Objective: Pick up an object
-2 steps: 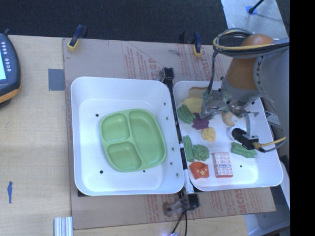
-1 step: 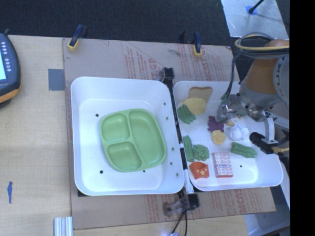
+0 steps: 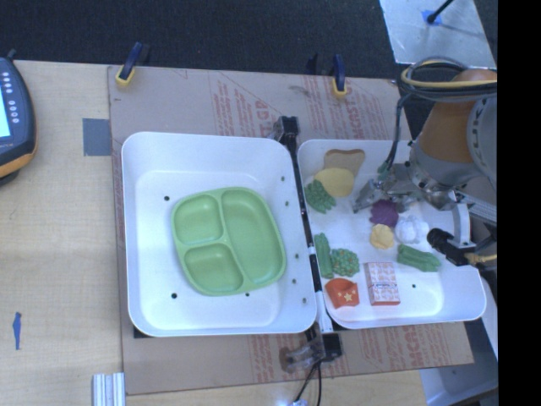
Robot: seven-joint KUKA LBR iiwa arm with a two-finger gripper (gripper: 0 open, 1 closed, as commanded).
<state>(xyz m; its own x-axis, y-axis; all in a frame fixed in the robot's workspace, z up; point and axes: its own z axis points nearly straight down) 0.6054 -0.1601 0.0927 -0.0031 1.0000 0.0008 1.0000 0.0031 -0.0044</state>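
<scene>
The right bin (image 3: 439, 307) holds several toy foods: a toast slice (image 3: 342, 157), a yellow round piece (image 3: 336, 180), a purple piece (image 3: 385, 213), a white lumpy piece (image 3: 412, 227), a small yellow piece (image 3: 382, 236) and a red-and-white box (image 3: 382, 282). My gripper (image 3: 387, 194) hangs at the bin's upper right, just above the purple piece and close to it. The grey arm with its orange band (image 3: 448, 129) comes in from the right. No object is seen lifted.
The left bin (image 3: 144, 299) carries a green divided plate (image 3: 226, 240). Also in the right bin are a leafy green piece (image 3: 319, 195), a green pod (image 3: 322, 254), a broccoli-like piece (image 3: 344, 261), a green pickle (image 3: 418, 258) and a red piece (image 3: 341, 293). A handheld pendant (image 3: 13, 117) lies at the far left.
</scene>
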